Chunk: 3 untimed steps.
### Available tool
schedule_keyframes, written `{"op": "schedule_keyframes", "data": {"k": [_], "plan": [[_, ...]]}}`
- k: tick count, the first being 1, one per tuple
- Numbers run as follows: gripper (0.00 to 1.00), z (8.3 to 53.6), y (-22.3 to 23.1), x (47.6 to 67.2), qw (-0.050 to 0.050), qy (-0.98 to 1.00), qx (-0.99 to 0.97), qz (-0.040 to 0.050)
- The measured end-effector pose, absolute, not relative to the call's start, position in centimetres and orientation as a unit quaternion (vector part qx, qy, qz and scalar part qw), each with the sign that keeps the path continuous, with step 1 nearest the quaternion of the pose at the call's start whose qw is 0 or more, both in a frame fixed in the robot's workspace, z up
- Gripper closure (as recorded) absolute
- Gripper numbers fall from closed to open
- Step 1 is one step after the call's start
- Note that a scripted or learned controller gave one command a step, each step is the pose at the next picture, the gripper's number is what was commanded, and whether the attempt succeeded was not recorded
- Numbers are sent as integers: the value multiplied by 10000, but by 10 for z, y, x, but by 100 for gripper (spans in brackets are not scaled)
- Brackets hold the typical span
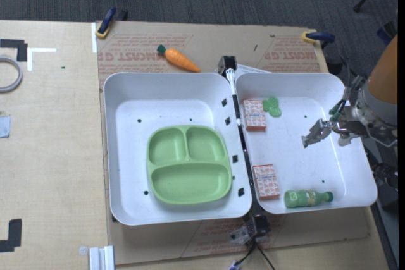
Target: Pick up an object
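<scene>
A pale wooden bench point(50, 155) stands on dark grey carpet, with a sheet of brown cardboard point(209, 47) clamped over it beneath the two bins. On the cardboard behind the bins lies a toy carrot point(180, 59), outside both.

Left bin point(117, 155): a light green divided plate point(188, 164) with three compartments, none of them holding anything, lies flat near the middle.

Right bin point(354, 180): four candidate objects. A small red-and-white box point(254, 115) lies near the dividing wall, toward the back, with a small green item point(272, 106) just beside it whose form is too small to tell. A second red-and-white box point(266, 181) lies close to the same wall at the front. A green bottle point(307, 198) lies on its side along the front wall, cap pointing right.

The gripper point(314, 136) hangs above bare bin floor in the right half of the right bin, with nothing between its fingers; whether they are spread or closed cannot be told from this angle. The grey arm enters from the right edge.

Judged risks: the gripper is well apart from every object, so a descent from here would probably close on nothing. The boxes lie flat and low, near a wall, which may block one finger or let the box slide. The bottle, being round and on its side, may roll toward the front wall when touched.
</scene>
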State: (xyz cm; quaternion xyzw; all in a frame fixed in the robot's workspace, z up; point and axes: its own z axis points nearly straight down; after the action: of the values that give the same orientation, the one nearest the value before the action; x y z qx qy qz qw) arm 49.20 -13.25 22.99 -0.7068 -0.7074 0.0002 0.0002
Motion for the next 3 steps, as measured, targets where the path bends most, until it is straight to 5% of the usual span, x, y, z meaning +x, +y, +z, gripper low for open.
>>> {"op": "schedule_keyframes", "data": {"k": [1, 2, 3], "plan": [[0, 192, -72, 564, 0, -6321, -7749, 5], [0, 192, -6, 582, 2, -6038, -7971, 5], [0, 192, -7, 619, -10, -8059, -5921, 0]]}}
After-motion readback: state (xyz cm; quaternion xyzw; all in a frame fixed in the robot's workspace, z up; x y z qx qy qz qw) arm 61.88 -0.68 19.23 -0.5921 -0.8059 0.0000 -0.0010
